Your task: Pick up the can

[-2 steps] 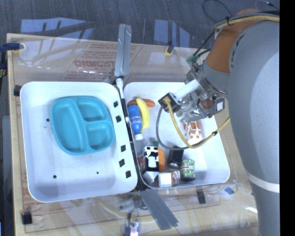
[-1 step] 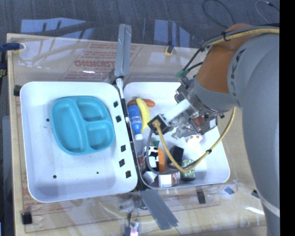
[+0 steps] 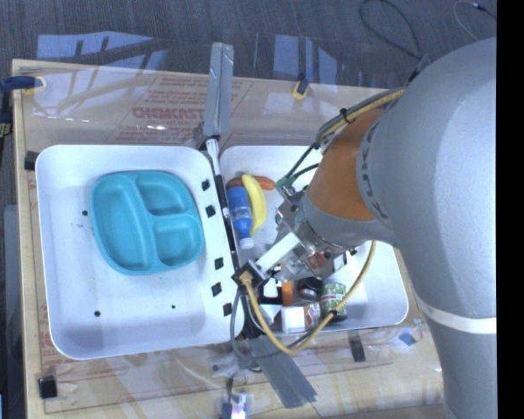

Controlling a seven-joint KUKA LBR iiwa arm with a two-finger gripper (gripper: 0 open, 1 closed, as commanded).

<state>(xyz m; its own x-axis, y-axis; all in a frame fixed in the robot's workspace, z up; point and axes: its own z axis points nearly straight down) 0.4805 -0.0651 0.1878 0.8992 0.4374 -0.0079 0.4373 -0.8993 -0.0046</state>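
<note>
Presently listed: left shallow white bin (image 3: 70, 321), occupied by turquoise divided plastic plate (image 3: 147, 221). Right shallow white bin (image 3: 386, 305): small metal can with green label (image 3: 334, 298) located near front wall, just beside claw (image 3: 310, 264). Blue plastic bottle (image 3: 238, 212) and yellow banana (image 3: 256, 203) laid together near divider. Grey arm with orange band (image 3: 349, 182) positioned over right bin. Claw state: cannot be told.
</note>
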